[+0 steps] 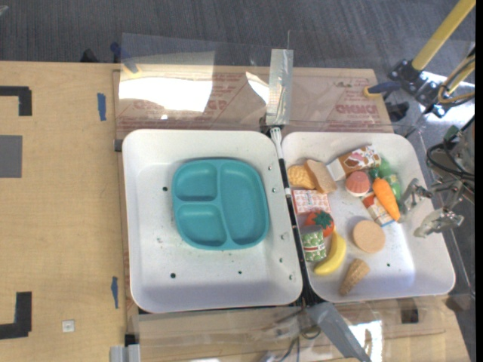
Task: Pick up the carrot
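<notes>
Both white bins, the left bin (143, 277) and the right bin (434, 274), look like smooth moulded plastic with a slight sheen, and the teal divided plate (221, 202) sitting in the left one has a matt plastic look. The carrot (386, 198) in the right bin is smooth orange plastic too, pretty toy-like. Left of the bins, the bench top (56, 225) looks like matt raw wood or board, with clear glossy sheeting (189, 89) behind the bins catching glare.
</notes>
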Tool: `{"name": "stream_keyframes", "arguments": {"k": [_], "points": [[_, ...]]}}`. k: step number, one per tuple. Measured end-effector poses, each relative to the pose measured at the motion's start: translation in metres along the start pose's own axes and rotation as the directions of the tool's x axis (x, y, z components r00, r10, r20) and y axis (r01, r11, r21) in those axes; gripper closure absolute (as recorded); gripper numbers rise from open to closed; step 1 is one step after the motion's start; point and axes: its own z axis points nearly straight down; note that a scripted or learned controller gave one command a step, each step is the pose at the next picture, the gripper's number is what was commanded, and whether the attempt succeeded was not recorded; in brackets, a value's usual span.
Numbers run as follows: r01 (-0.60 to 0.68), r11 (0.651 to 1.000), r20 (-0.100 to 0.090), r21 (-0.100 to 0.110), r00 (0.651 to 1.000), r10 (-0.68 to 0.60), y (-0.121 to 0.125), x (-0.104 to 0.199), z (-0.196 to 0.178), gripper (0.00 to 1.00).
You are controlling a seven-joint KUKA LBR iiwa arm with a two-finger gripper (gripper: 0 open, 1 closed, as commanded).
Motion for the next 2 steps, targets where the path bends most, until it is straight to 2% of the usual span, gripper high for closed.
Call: {"name": "stream_keyframes", "arguments": {"k": [2], "points": [[-0.004, 1.000, 0.014, 0.011, 1.000, 0.004, -0.002, -0.005, -0.022, 1.00]]}}
